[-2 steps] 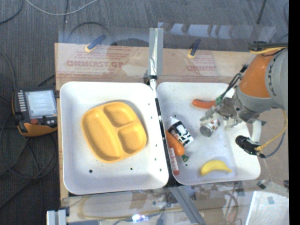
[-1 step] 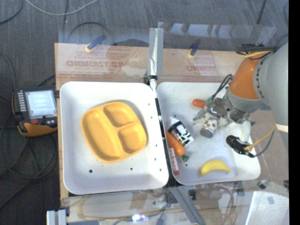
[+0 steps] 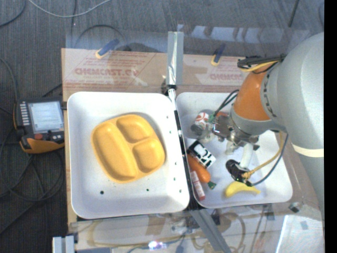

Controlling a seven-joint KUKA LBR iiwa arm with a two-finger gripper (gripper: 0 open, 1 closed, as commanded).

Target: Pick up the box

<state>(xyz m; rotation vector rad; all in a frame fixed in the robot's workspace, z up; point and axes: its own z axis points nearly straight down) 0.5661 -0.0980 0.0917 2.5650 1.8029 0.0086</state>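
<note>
A small black-and-white box point(image 3: 202, 154) lies in the right bin point(image 3: 274, 186), close to its left wall. My gripper point(image 3: 218, 126) hangs over the upper middle of that bin, above and to the right of the box and apart from it. Just left of the gripper sits a small red-and-white can point(image 3: 200, 121). The grey arm with its orange band point(image 3: 251, 103) covers the bin's right part.
An orange carrot point(image 3: 200, 169) lies directly below the box, and a slim red-and-white item point(image 3: 197, 187) rests along the left wall. A yellow banana point(image 3: 241, 190) sits near the front edge. The left bin point(image 3: 84, 194) holds a yellow divided plate point(image 3: 129, 146).
</note>
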